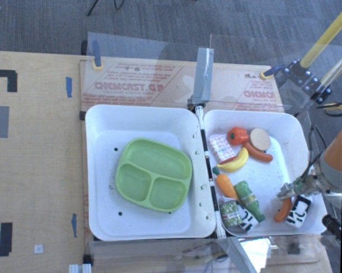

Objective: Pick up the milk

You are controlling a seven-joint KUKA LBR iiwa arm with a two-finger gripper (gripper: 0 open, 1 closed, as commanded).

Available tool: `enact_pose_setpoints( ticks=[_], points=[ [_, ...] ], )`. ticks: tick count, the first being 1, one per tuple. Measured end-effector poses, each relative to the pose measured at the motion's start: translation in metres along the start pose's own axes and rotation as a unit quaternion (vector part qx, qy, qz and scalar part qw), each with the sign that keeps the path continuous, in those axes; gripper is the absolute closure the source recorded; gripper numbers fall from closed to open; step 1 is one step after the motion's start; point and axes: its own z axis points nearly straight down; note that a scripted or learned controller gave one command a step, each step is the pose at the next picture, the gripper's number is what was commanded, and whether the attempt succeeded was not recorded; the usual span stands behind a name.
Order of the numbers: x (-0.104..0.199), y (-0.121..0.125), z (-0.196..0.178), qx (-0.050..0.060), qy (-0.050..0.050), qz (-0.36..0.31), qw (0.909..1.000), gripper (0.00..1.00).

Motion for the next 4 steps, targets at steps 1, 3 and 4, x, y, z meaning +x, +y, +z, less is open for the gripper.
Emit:
enact_pose_setpoints(
  ticks=[1,3,4],
  points=[
    [0.003,0.000,0.001,0.001,0.003,-0.002,1.0000,0.00],
    [0.048,0.032,-0.094,0.007,0.000,0.030,0.9995,1.00],
    [0.048,0.032,-0.094,0.007,0.000,0.030,0.9995,0.00]
  ],
)
